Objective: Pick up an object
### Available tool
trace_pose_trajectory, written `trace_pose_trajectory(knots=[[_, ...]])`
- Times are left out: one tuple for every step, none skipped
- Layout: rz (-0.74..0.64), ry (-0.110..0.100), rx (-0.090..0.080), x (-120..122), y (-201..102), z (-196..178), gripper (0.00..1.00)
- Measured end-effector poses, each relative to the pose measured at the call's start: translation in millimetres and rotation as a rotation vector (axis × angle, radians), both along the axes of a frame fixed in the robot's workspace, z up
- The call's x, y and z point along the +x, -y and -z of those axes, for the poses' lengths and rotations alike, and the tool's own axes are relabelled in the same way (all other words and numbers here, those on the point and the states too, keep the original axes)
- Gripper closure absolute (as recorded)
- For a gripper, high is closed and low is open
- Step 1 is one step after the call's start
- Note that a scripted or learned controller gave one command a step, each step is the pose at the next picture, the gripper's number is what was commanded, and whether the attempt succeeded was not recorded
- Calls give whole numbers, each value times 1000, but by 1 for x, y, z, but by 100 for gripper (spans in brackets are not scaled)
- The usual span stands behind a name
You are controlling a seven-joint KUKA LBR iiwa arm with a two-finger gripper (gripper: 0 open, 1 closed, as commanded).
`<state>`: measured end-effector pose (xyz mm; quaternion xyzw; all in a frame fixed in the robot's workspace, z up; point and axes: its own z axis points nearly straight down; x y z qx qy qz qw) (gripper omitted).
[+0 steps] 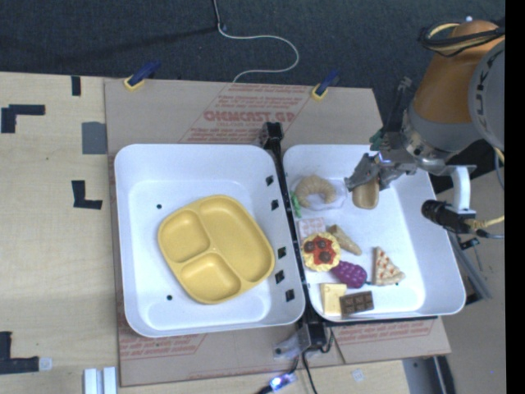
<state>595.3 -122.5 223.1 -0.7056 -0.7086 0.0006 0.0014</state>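
The right bin (422, 245) holds several toy foods. My gripper (366, 182) hangs over the bin's far middle, reaching in from the right. A small tan roll-like piece (367, 197) sits at its tips, gripped between the fingers, which are shut on it. Just left of it lies a pale curved croissant (316, 190). Nearer the front lie a round red and yellow pizza piece (321, 251), a tan stick (345, 240), purple grapes (351, 273), a pizza slice (386, 267), a yellow cheese block (331, 297) and a brown chocolate bar (356, 304).
The left bin (148, 179) bears a yellow divided plate (215, 247). A black divider with clips (283, 220) separates the two bins. The arm's grey and orange body (455, 80) stands at the upper right, with a black fitting (443, 213) over the right bin's edge.
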Motion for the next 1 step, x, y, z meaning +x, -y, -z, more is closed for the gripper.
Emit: trace_pose_trajectory(knots=[[0,-2,0,-18,-52,11,100]])
